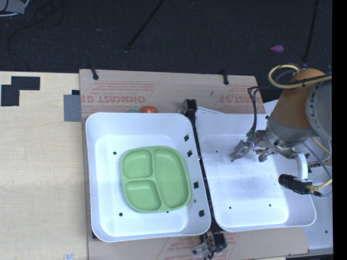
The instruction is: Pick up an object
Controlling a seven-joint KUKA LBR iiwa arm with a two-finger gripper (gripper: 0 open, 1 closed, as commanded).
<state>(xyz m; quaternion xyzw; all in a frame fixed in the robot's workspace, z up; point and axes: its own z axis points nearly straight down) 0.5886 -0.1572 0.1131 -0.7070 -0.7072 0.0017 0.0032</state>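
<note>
Cardboard under two white bins fills our bench. Nearest us, the green tray (156, 178) lies flat in the left bin (103, 145). Farther right, our gripper (250, 149) hovers over the right bin (255, 199), fingers seemingly spread and holding nothing. We should cross the divider and pinch the tray's raised rim, not its flat middle.

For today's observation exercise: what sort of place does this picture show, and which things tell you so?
Probably a robotics lab test bench: a grey-and-orange robot arm reaches over two white bins, one holding a green divided plate, with loose cables nearby.
</note>
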